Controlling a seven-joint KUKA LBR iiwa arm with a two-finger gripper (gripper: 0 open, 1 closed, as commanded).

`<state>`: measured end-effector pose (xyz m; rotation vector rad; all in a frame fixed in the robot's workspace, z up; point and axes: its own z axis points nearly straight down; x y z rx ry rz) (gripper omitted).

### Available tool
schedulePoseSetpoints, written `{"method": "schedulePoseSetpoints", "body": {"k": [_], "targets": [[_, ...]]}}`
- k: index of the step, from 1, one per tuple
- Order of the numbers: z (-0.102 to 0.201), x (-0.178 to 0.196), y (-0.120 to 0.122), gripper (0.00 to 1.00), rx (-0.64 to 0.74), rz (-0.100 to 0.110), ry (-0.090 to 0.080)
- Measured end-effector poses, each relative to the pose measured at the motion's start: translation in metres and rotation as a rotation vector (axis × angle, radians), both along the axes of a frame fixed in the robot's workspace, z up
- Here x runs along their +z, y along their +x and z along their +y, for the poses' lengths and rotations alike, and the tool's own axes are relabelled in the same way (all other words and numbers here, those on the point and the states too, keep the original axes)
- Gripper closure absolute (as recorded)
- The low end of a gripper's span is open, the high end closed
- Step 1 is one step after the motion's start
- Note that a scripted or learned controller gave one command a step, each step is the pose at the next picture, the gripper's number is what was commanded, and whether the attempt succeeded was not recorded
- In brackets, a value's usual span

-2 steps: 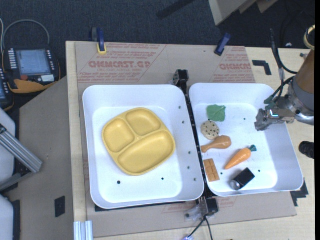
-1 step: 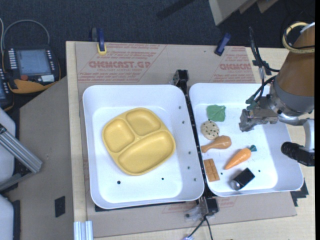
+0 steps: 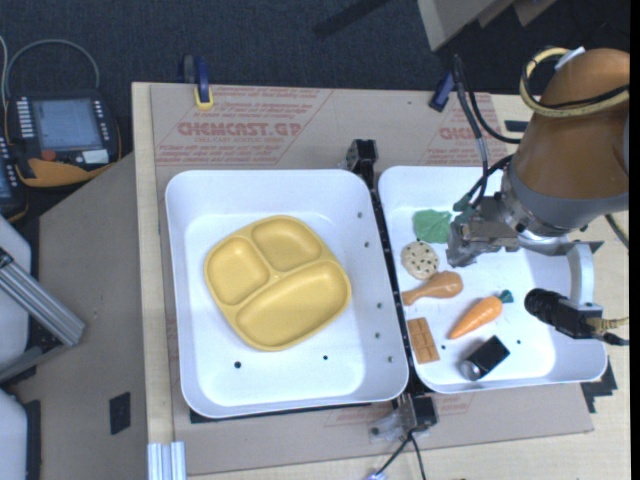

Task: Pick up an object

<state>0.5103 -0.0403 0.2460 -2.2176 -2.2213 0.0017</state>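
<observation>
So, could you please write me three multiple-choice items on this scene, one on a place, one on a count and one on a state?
1. Where does the yellow divided plate lie?
A. In the left bin
B. In the right bin
C. On the cardboard outside the bins

2. How many compartments does that plate have?
A. Two
B. Three
C. Five

3. How does the toy carrot stand to the gripper?
A. Clamped in it
B. Hanging in the air below it
C. Lying apart from it on the bin floor

Answers:
1. A: the plate sits in the left bin, alone there.
2. B: two small sections lie above one large one.
3. C: the carrot rests in the right bin between the toy drumstick and a black object, while the gripper is higher in the view, near the cookie and a green piece.
</observation>
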Motion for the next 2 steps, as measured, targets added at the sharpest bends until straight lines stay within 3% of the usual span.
{"method": "schedulePoseSetpoints", "body": {"k": [2], "targets": [[0.092,-0.012,0.019,1.0,0.0,-0.004,-0.001]]}}
